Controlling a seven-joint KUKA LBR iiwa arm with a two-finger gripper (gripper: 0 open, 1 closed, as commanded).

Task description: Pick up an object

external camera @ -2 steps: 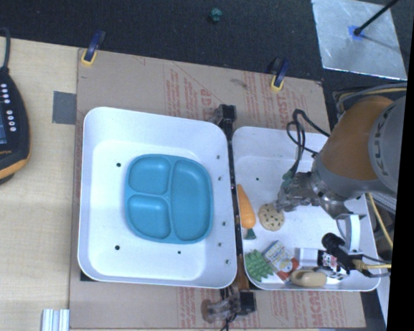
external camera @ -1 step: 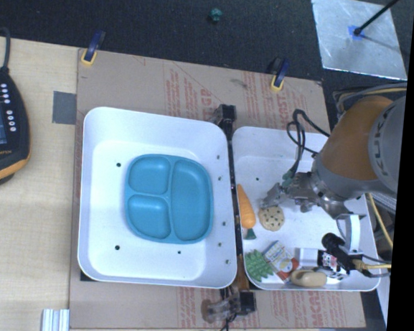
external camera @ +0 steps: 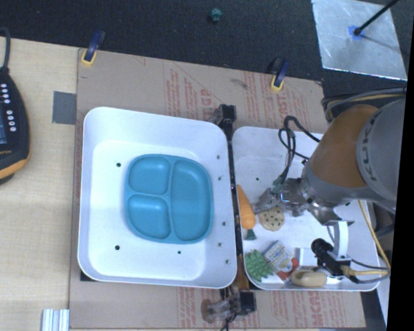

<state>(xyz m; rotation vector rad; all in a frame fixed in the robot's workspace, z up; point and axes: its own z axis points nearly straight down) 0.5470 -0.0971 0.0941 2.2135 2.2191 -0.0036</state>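
Plainly, the gripper (external camera: 277,197) hangs low over the right bin (external camera: 260,150), with the grey and orange arm (external camera: 352,156) reaching in behind it. Whether it is released or clenched cannot be told from this slanted overhead view, since the wrist hides the tips, and nothing can be seen caught in the jaws. The nearest candidate for picking is a round speckled cookie (external camera: 271,218), lying just in front of the jaws and possibly touching them. An orange carrot (external camera: 244,208) rests a little to their far side, pressed along the wall the two bins share, which would leave little room to close around it. Further in front of the jaws, near the bin's lower rim, sit a green piece (external camera: 257,263), a small printed packet (external camera: 278,255) and a tan piece (external camera: 309,278) (these are crowded together, so a clean grasp there looks harder). The cookie lies flat and fairly free, which probably explains why the gripper hovers here. The left bin (external camera: 90,187), well beyond the jaws, holds only a blue divided plate (external camera: 168,197). Judging by this, no object is lifted yet.
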